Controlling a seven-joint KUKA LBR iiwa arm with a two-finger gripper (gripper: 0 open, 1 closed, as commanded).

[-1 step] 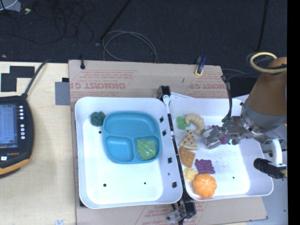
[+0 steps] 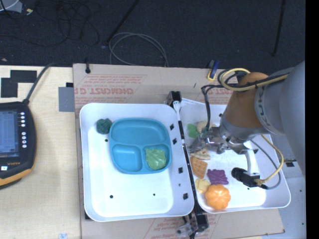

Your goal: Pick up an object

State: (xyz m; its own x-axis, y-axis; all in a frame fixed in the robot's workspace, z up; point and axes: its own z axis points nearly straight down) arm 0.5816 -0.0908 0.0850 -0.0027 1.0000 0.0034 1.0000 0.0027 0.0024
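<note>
Tan table (image 2: 40, 198) on dark floor (image 2: 149, 19); cardboard sheet (image 2: 129, 86) under white bins (image 2: 94, 193) bears unreadable red print; jaws' state cannot be told

Red mirrored print on the cardboard sheet (image 2: 119, 86) along its far edge reads roughly "CHEMCRZT".

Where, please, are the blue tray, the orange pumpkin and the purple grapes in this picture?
blue tray (image 2: 130, 136): camera view, on the bare floor of its upper compartment.
orange pumpkin (image 2: 218, 196): camera view, on the middle of its top.
purple grapes (image 2: 217, 176): camera view, on the middle of the bunch.
</note>
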